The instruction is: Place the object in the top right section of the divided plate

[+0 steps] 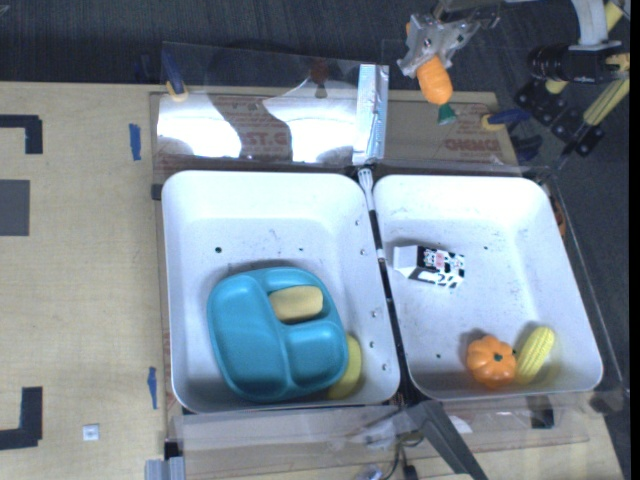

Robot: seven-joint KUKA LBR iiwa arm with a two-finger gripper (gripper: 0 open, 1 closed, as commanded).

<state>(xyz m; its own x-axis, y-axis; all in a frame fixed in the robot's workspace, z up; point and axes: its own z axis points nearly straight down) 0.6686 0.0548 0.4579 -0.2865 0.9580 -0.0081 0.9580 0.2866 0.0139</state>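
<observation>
Gripper (432, 56) is high at the far edge, above the gap behind the two bins, fingers clamped on an orange carrot-shaped toy (436, 80) that hangs from them with a green tip pointing down. Target is the blue divided plate (272, 336) in the near part of the left bin (200, 208); its top right section already holds a yellow, bread-like piece (298, 302), so room there looks tight. To do this well, I'd carry the carrot left and nearer, keep it high over the divider between the bins, centre over that section, lower close before letting go so it doesn't roll off the rim. A yellow round item (350, 366) sits just beside the plate's right edge. Right bin (480, 198) holds a black-and-white patterned item (432, 266), an orange pumpkin toy (491, 360) and corn cob (535, 350) touching each other, near right. Wooden bench (80, 268) lies left.
</observation>
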